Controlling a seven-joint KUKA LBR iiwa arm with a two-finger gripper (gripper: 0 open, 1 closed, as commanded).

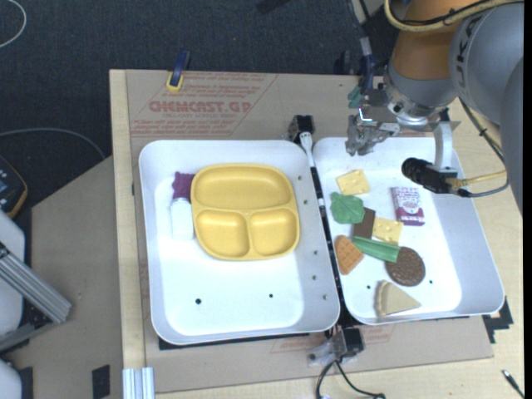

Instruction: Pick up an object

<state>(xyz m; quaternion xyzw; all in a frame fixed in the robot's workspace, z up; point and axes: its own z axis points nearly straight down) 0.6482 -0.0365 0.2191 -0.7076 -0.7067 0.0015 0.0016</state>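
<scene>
Arm: grey KUKA iiwa with an orange band, reaching in from the right of the camera view.
Gripper: hangs over the far left corner of the right bin; whether it is released or clenched cannot be told from this slant, and nothing is seen in its grasp.
Candidate objects: all lie in the right bin, nearer the camera than the gripper.
Nearest object: a pale yellow cheese slice, just beside the gripper, toward the camera.
Next nearest: a green leaf piece, a little further the same way.
Long-axis object: a green stick lying slantwise, from upper left to lower right in view.
Further objects: a round brown cookie, a waffle piece and a tan wedge lie well apart from the gripper, at the near end.
Judgement: a short descent toward the camera side would probably reach the cheese slice first.
Left bin: bears a yellow divided tray.
Legible writing: "CHEMCAST G P" in red on the cardboard behind the bins.
Small packet: red and white print, too small to read.
</scene>
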